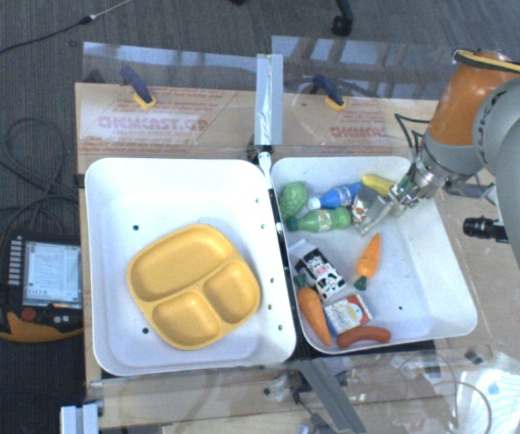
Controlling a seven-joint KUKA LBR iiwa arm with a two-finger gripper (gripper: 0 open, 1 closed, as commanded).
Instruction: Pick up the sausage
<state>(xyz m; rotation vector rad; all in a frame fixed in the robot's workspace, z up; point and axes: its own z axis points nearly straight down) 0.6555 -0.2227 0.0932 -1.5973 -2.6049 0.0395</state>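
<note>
at the near edge of the right bin (449, 306), close to its front wall, lies the sausage (364, 336), reddish and lying roughly along that wall, touching or just beside a small red-and-white packet (347, 313) and the tip of a carrot (313, 315). up at the far side of the same bin, toward the tabletop's back right corner, hangs the end effector (388, 202), well apart from the sausage, down among a yellow piece (377, 184), a blue-and-white bottle (338, 194) and a green bottle (325, 220).

the risk, as i read it: the sausage is hemmed in by the bin wall, the packet and the carrot, so a descent could clip the wall or grab the packet too. it looks smooth and round, so it may roll or slip out of a pinch. another worry is that where the tool sits now it could nudge or snag the bottles near it, or the second carrot (369, 257) between it and the target.

as for the end effector itself, the fingers are too small and cluttered here to read; i cannot tell how far open they are, nor whether anything is between them.
</note>
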